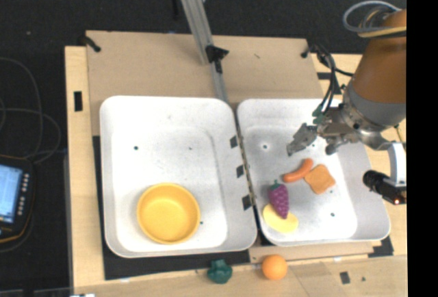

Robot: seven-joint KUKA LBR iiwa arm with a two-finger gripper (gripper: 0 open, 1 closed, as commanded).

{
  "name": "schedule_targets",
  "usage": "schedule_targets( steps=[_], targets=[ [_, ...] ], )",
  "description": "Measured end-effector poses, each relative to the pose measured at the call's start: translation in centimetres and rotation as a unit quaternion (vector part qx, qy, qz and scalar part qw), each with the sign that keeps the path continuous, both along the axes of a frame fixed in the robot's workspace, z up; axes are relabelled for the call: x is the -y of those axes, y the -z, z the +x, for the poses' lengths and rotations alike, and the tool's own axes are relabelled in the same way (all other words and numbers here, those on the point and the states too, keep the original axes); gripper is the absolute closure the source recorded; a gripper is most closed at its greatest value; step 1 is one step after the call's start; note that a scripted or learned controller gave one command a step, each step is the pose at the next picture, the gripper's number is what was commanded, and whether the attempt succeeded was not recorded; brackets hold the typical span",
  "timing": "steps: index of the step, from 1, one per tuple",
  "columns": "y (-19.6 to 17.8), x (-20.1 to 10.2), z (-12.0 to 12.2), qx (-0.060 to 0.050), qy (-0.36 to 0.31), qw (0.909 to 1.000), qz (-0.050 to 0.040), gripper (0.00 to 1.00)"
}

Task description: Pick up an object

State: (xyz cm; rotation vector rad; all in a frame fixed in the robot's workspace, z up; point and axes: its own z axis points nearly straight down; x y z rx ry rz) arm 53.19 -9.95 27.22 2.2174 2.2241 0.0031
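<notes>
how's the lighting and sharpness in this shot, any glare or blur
Camera view: even, soft light, with only faint shadows under the yellow bowl and the toy grapes. The white bins look bright but not washed out, their speckles visible. The hand looks slightly soft; small things are coarse, and the floor is very dark.

Arm (383, 76): we see a fat round part, orange on top and grey below.
Top ring: we see a pale grey loop of cable above the orange part.
Cables: we see thin black wires running down the arm's left side.
Gripper (316, 143): we see two grey metal fingers, dark at the tips.
Side part: we see a white and black piece with a small red spot.
</notes>
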Motion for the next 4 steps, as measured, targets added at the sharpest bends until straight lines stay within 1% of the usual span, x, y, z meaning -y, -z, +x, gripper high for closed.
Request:
schedule_targets(
  steps=[1,2,3,4],
  targets=[
    [0.0,0.0,0.0,0.000,0.001,1.0000,-0.0001,0.00],
    [5.7,-0.8,-0.1,-0.003,0.002,1.0000,-0.0009,0.00],
    [10.1,0.0,-0.2,-0.002,0.002,1.0000,-0.0008,0.00],
    [16.5,0.2,-0.3,-0.003,0.002,1.0000,-0.0008,0.00]
  ],
)
